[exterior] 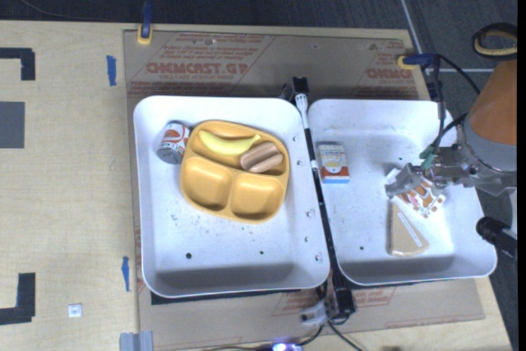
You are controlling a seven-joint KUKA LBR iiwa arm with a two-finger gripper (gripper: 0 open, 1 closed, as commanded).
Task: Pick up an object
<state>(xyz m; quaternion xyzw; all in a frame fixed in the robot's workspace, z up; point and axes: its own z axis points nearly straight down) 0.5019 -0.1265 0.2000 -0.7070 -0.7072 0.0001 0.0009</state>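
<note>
In the right bin (362,259), my gripper (404,182) reaches in from the right and hangs low over the bin's right half. Right under and beside it lies a small orange-and-white item (425,198), partly hidden by the gripper. A tan wedge-shaped piece (404,233) lies flat just below that, pointing up toward the gripper. A small white-and-orange carton (333,162) sits at the right bin's left side, well apart from the gripper.
The left bin (164,259) holds a yellow divided tray (233,177) with a banana (222,144) and a hot dog (263,158) in it, and a small can (173,142) beside its left end. A black divider (312,177) separates the bins.
</note>
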